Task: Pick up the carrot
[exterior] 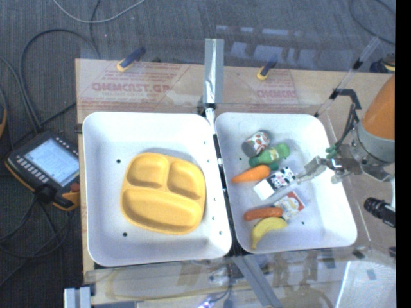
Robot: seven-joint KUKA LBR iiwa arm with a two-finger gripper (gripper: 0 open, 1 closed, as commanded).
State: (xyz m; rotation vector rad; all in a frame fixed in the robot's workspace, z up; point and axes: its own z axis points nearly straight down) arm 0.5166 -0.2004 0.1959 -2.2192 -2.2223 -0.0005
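Two shallow white bins sit side by side on the bench, the left bin (pixel 103 236) taken up mostly by a yellow compartment tray (pixel 164 192) that lies near its middle, with bare white floor all round it, widest along the left wall and the near edge. The right bin (pixel 334 233) holds a loose cluster set toward its left half. The carrot (pixel 251 174) lies in that cluster, slanted, its narrow tip pointing toward the divider between the bins and its thick end close by a green bottle (pixel 276 154); a small can (pixel 257 142) stands just behind it. Just beside the carrot's thick end, on the near side, lies a small white carton (pixel 274 183). Nearer the front edge are an orange sausage-like piece (pixel 262 213), a snack packet (pixel 292 203) and a banana (pixel 266 230), the banana close to the bin's front wall. The carrot's tip stops short of the divider wall, leaving a strip of bare floor there. The right half of this bin is open white floor from the back wall to the front. The gripper (pixel 313 168) reaches in from the right over that open part, slanted down toward the carton, well short of the carrot. Whether its fingers are parted or closed cannot be told from this slant, and nothing shows between them. The grey wrist and orange band hang over the bin's right rim.
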